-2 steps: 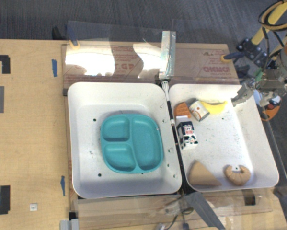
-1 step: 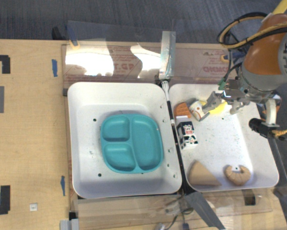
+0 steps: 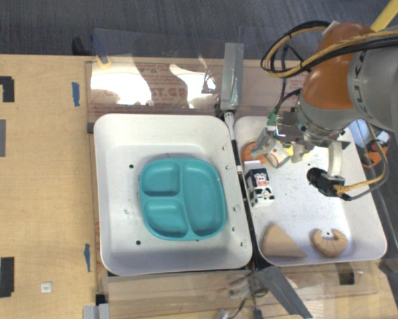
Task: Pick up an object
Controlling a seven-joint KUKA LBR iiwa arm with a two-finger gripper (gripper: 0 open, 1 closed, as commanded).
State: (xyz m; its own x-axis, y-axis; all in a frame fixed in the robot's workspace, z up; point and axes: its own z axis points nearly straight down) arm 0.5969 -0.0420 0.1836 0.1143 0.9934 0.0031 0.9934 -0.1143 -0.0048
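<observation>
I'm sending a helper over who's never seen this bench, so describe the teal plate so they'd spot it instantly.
Look at the left bin of the two white ones. The teal plate lies in its middle, alone, divided into three compartments; nothing else there is teal.

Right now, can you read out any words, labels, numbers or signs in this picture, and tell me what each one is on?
None can be read.
Small printed card at the left edge of the right bin: dark with white, red and green patches; print too small and blurred to read.
Teal divided plate in the left bin: no markings visible.
Cardboard strip behind the bins: washed out by glare.
</observation>
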